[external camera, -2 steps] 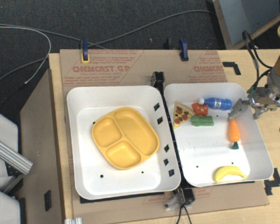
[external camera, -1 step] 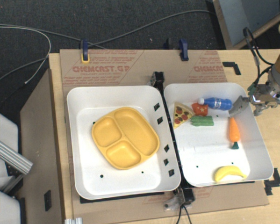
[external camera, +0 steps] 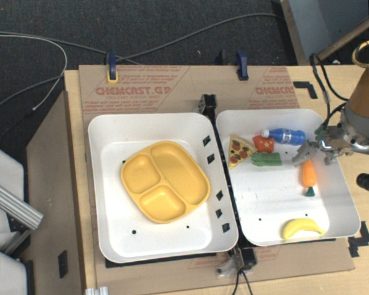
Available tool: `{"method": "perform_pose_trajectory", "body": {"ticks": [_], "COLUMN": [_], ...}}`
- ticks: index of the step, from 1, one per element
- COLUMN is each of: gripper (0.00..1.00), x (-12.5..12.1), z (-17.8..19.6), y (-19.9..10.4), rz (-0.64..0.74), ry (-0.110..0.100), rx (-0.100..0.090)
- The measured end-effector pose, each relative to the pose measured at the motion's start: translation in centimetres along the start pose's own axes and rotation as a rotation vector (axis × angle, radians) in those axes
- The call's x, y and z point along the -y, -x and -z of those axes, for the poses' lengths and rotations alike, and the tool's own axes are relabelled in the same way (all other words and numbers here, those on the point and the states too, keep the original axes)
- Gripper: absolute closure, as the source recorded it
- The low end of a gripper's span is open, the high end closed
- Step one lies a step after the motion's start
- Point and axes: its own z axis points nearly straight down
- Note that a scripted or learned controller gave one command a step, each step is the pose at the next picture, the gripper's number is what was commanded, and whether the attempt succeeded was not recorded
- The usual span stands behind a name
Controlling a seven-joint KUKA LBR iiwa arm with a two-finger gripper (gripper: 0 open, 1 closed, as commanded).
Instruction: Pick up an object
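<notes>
Above the carrot [external camera: 308,174], jaws [external camera: 316,151] look blurred.

Orange carrot [external camera: 308,175] w/ green tip lies just below gripper [external camera: 317,152]; blue bottle [external camera: 287,136], tomato [external camera: 264,144], pizza slice [external camera: 239,150] to its left.

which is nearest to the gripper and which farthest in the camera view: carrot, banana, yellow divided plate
Measured from the gripper, at the right bin's right side:
1. Carrot, just below the gripper in the right bin.
2. Banana, at the right bin's front edge.
3. Yellow divided plate, across in the left bin.
</notes>
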Motion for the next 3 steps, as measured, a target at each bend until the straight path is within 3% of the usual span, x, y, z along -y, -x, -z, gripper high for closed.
{"method": "perform_pose_trajectory", "body": {"ticks": [2, 3], "gripper": [0.0, 1.0], "x": [0.0, -0.2], "z": [-8.2, -6.8], "y": [-0.3, -0.2], "rz": [0.0, 0.0], "ry": [0.001, 0.007], "rx": [0.0, 0.001]}}
